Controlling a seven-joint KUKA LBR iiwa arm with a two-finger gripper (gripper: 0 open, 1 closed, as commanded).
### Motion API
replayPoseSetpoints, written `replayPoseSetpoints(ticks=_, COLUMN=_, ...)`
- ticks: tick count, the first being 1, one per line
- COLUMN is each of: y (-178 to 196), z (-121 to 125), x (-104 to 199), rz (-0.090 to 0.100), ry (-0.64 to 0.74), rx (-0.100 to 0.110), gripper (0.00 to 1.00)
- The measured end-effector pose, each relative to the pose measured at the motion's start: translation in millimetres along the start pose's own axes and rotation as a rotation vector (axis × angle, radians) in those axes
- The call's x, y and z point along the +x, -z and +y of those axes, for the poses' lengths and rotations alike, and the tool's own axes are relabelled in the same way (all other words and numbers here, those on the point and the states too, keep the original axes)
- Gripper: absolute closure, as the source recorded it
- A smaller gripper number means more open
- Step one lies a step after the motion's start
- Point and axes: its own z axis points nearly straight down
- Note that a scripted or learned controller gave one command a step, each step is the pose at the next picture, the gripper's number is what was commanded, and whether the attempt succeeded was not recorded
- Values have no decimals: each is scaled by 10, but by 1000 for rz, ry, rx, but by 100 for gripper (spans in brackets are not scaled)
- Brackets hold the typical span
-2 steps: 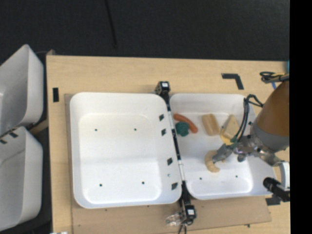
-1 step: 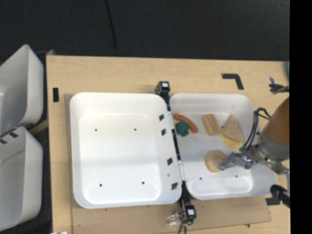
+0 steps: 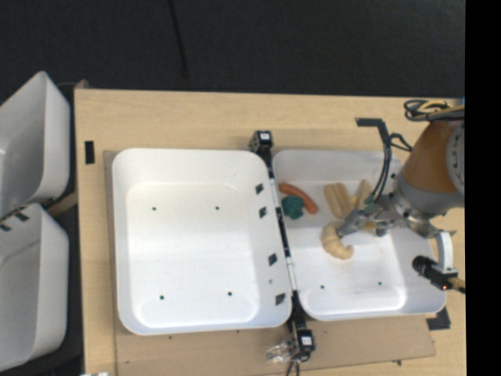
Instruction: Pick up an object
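Right bin (image 3: 356, 296): near half open | hand (image 3: 350, 227) over croissant (image 3: 337, 244), finger spread unreadable | arm (image 3: 433, 171) cropped at right.

Plastic bins on a pale wood bench

We see two smooth white plastic bins, the left bin (image 3: 192, 237) and the right bin (image 3: 352, 288), faintly glossy, resting on a matt, light wood-look bench (image 3: 219, 116). Our arm (image 3: 434, 167) wears a satin orange band, and the croissant-like piece (image 3: 337, 244) looks dull and beige.
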Motion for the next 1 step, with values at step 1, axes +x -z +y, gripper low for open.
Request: replayPoseSetpoints(ticks=1, y=-6, z=1, x=794, rz=3, ry=2, rx=5, gripper=0)
